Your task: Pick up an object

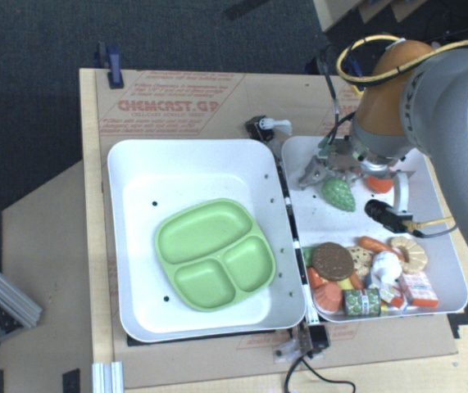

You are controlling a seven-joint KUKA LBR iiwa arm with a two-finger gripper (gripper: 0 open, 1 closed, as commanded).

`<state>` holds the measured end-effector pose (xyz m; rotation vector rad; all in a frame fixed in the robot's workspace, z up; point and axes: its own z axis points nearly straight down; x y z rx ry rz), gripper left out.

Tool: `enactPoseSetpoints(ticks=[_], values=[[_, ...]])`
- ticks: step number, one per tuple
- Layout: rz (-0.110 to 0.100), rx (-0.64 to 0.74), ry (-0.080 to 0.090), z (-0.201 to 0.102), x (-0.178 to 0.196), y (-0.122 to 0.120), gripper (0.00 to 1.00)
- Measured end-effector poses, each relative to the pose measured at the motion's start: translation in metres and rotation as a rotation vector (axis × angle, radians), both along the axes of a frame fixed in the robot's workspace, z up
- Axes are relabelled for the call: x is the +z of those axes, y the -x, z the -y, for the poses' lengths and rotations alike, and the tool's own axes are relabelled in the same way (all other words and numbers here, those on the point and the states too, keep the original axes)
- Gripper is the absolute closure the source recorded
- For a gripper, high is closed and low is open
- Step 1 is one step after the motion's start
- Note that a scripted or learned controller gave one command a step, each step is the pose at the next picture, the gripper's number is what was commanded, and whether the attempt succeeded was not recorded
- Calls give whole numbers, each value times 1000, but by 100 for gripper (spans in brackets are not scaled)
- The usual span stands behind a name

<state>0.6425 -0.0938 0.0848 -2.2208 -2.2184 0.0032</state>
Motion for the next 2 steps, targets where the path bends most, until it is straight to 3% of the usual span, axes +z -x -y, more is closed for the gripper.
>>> enactPoseSetpoints(ticks=[1,2], values=[[5,2,1,4,0,-9,0],[1,0,0,8,0,-1,0]])
